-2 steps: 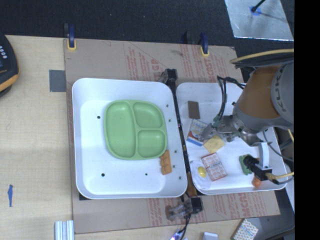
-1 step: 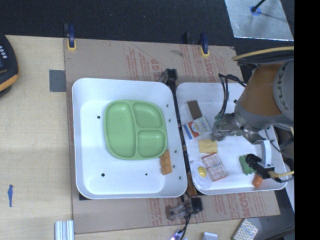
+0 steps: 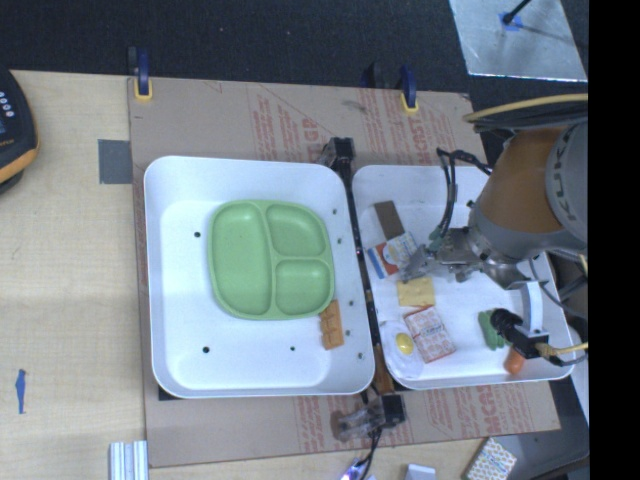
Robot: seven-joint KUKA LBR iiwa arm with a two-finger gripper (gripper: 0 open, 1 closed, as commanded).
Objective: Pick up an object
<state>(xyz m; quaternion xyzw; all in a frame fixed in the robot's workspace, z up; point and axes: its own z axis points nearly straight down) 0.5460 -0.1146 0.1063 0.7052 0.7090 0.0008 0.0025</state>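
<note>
The end effector [image 3: 418, 260] is seen low in the right bin [image 3: 455, 370], reached in from the right, and whether it is released or clenched cannot be told, because its tip is small and mixed with the clutter under it. To do the step well, one object should be chosen that lies free, and the descent should be made straight over its middle, so that the neighbours are not pushed. In the left bin [image 3: 180, 358] a green divided plate [image 3: 270, 258] is lying flat, and a small orange piece [image 3: 331, 325] is beside its lower right corner, well apart from the end effector. In the right bin a yellow square piece [image 3: 417, 292] lies just below the end effector, probably the nearest candidate; a red and white packet [image 3: 429, 334] is further below, and a green object [image 3: 493, 328] is near the right wall.
</note>
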